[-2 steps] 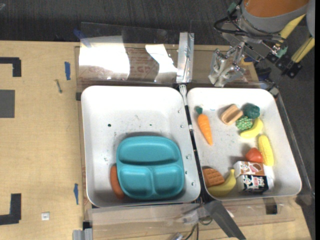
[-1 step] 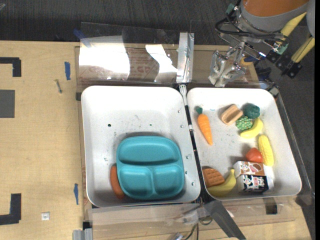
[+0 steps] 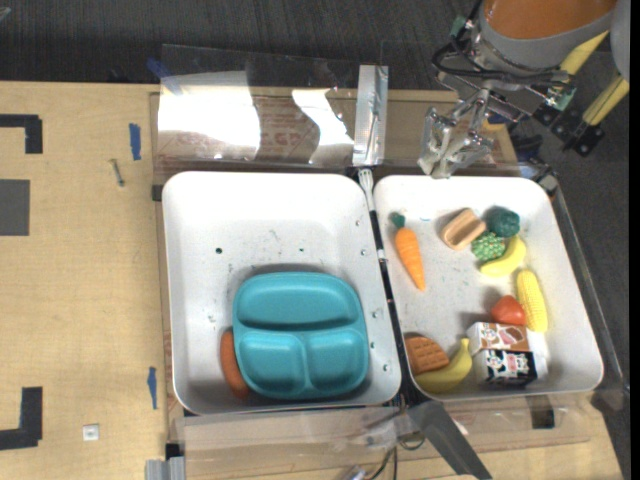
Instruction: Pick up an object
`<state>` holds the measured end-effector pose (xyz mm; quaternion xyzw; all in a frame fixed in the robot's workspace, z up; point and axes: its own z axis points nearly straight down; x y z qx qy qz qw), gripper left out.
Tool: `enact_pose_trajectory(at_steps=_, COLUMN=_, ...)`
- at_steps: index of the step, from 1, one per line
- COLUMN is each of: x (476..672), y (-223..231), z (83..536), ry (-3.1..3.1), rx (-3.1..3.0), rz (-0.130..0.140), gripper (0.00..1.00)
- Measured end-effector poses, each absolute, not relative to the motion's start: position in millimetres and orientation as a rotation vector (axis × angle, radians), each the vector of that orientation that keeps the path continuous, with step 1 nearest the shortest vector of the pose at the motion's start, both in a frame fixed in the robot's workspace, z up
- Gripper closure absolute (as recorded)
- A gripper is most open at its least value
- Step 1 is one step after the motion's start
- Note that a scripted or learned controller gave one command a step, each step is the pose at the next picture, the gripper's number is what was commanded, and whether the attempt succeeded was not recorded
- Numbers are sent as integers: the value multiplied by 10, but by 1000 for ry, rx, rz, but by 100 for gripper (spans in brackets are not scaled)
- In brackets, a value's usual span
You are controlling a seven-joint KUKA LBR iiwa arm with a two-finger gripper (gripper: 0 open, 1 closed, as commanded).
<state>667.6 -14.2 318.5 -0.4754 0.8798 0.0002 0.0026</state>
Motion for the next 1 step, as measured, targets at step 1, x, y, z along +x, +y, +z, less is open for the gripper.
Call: enact_pose_trajectory(at_steps=1, x=6670, y=-193, z=2887, ry=2685, rx=-1626, rz=3, gripper=100)
